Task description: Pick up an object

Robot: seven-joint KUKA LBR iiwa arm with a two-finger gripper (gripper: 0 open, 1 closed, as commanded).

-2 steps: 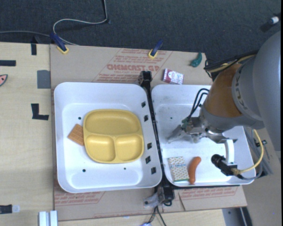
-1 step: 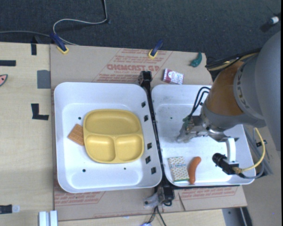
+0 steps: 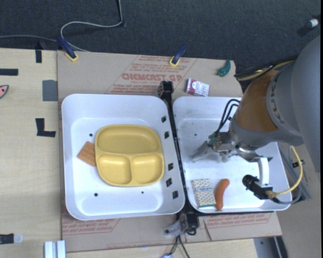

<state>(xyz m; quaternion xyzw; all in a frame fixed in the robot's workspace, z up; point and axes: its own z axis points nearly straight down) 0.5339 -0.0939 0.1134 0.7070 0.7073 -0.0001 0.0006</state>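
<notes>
Grey and orange, the arm [image 3: 280, 112] looms over the right bin [image 3: 185, 112], its gripper [image 3: 200, 153] low above the bare floor near the bin's left wall. Its fingers [image 3: 196, 155] appear nearly pressed together and pinch nothing. Toward the bin's near edge lie the closest candidates: a sausage [image 3: 222, 193] standing almost on end in the view, and just beside it on the left a small packet [image 3: 203, 192], close together though contact cannot be judged. Both sit apart from the fingertips, nearer the front rim. Across the divider, the left bin [image 3: 75, 144] carries a yellow tray [image 3: 130, 155] at its centre, with a brown cracker [image 3: 87, 153] tucked at the tray's left edge. By this view the pick remains at the approach stage, nothing yet grasped. A next move would call for the jaws to spread, shift toward the near edge over the sausage or packet, then descend and close squarely across one of them.
</notes>
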